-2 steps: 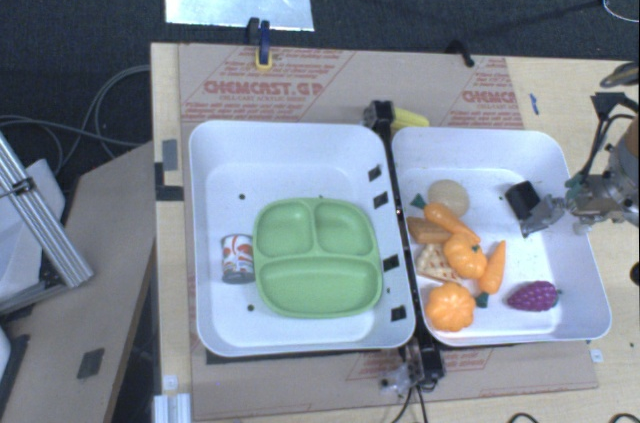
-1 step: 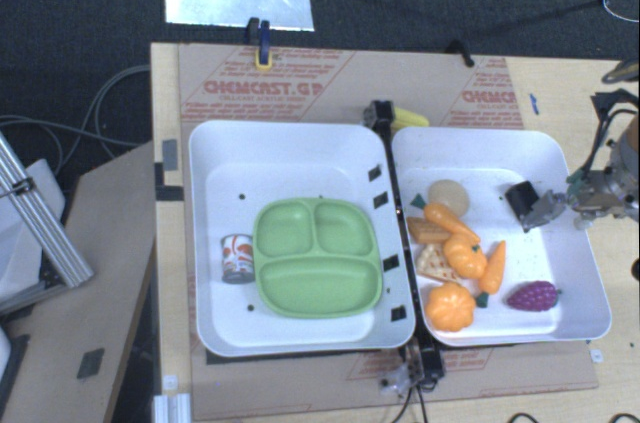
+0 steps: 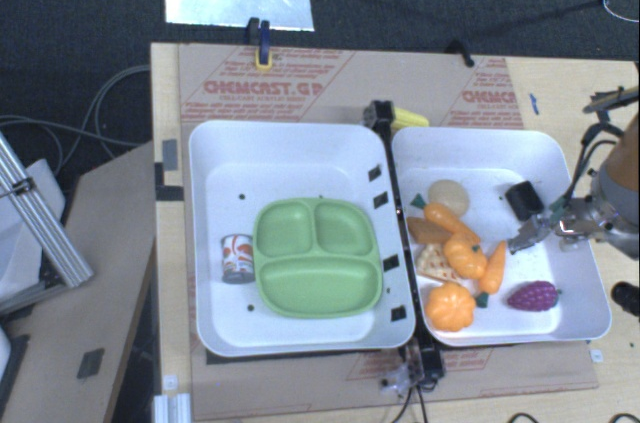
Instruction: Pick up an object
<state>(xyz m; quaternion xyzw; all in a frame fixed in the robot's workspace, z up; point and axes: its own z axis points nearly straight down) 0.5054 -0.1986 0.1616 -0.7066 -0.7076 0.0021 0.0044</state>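
Pincer (image 3: 527, 236) of a grey arm, reaching in from the right, low over the right half of the right bin (image 3: 470, 139). From where I stand I cannot tell whether it is apart or together, and nothing shows gripped in it. The step looks like the approach before a grasp.

Toy food lies in this bin. An orange carrot (image 3: 493, 268) is just left of the pincer tip, and purple grapes (image 3: 532, 295) are just nearer the camera. An orange pumpkin (image 3: 450, 307) sits by the near wall, and more pieces crowd against the wall shared with the left bin (image 3: 300, 136).

The next move, I judge, calls for settling squarely over one piece and closing on it (the grapes sit apart from the rest, so they seem the easier pick).

Bare white floor lies around the pincer and toward the far wall. The near and right walls are close to the grapes. The left bin holds a green divided plate (image 3: 318, 258) and a small can (image 3: 237, 258), well apart from the pincer.
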